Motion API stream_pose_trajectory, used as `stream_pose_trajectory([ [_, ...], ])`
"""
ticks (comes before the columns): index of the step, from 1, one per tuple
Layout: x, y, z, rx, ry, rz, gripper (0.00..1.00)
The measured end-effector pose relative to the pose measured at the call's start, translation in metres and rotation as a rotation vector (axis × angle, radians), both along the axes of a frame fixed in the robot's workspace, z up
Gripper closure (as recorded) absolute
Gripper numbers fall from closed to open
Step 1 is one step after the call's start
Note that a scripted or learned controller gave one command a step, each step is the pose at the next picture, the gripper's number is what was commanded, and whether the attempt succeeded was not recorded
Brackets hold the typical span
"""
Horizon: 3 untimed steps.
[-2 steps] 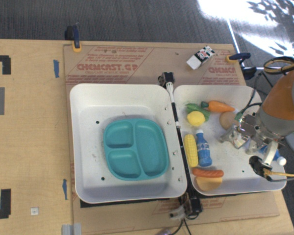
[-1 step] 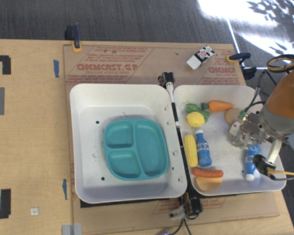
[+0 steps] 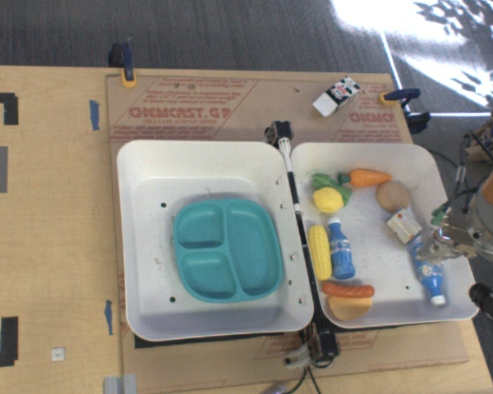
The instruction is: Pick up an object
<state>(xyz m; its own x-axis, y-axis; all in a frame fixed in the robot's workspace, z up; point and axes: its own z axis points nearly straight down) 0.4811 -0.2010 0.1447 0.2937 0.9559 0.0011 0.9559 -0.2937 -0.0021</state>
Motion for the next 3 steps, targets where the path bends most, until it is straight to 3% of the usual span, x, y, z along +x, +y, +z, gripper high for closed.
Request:
stream_pose_trajectory([
  [1,0.000,0.000,0.000,0.000,0.000,0.000,0.00],
  [2,-0.001,0.021,-0.059,-0.001,-0.003,0.067,0.00],
  [3,0.000,0.020,-0.048,-0.004,-0.007,0.067,1.00],
])
